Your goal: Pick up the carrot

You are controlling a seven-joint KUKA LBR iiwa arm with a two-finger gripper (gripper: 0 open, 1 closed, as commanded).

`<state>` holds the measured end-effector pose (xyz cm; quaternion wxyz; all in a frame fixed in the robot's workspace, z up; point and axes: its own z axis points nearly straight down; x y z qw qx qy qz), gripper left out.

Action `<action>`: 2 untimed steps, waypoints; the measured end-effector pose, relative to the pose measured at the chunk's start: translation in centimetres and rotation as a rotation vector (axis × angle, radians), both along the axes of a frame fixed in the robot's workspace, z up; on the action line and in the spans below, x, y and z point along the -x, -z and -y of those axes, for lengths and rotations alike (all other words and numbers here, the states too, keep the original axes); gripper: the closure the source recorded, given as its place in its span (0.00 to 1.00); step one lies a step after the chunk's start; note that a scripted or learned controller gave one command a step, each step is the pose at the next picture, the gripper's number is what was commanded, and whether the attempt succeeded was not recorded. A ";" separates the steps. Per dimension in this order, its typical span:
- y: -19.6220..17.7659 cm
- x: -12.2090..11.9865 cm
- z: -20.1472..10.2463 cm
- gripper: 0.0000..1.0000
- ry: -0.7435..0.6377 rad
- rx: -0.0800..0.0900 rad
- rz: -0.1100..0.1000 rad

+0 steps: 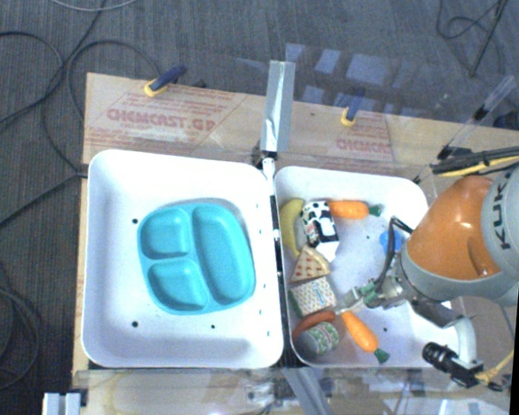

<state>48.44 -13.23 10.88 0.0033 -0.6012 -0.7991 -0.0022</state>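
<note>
Two orange carrots lie in the right bin (405, 192). One carrot (349, 209) with a green top rests near the far wall, beside a black-and-white cow toy (319, 223). The other carrot (360, 333) lies slanted near the front wall, its green end pointing to the front right. My gripper (365, 296) hangs low over the bin's middle, just above and behind this nearer carrot. The arm's orange band (451, 235) and grey wrist cover the bin's right side. Nothing can be seen held.
The right bin also holds a banana (290, 225), a wedge-shaped sandwich toy (309, 266), a patterned block (313, 296), a round red and green item (319, 335) and a blue piece (388, 240). The left bin (117, 181) bears a blue divided plate (197, 256).
</note>
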 end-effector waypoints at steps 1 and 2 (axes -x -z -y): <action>1.8 -0.6 3.0 1.00 0.092 0.003 0.018; -5.9 0.0 -2.2 1.00 -0.056 0.005 0.001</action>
